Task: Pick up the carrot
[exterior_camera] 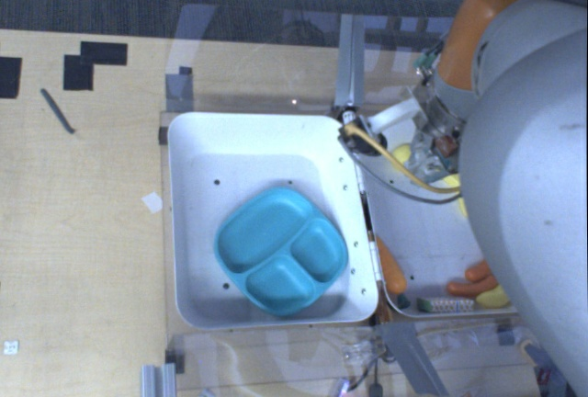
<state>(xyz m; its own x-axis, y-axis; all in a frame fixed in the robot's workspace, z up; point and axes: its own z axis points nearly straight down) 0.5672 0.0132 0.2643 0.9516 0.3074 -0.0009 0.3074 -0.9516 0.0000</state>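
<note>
Locate the arm at the right of the camera view: a broad, smooth grey shell with an orange band near its top. It covers most of the right bin. The gripper sits low over the far part of that bin, among metal fittings and a yellow cable. You cannot tell whether it is open or closed, because the arm and fittings mask it.

Find the carrot in the right bin, a tapered orange piece lying against the bin's left wall, near the front corner. It is apart from the gripper.

Note further items along the front of the right bin: an orange piece and a yellow object just beside it, both partly hidden by the arm. A pale yellow object lies near the gripper.

The left bin is smooth white with rounded corners. It holds a glossy blue divided plate with three compartments.
</note>
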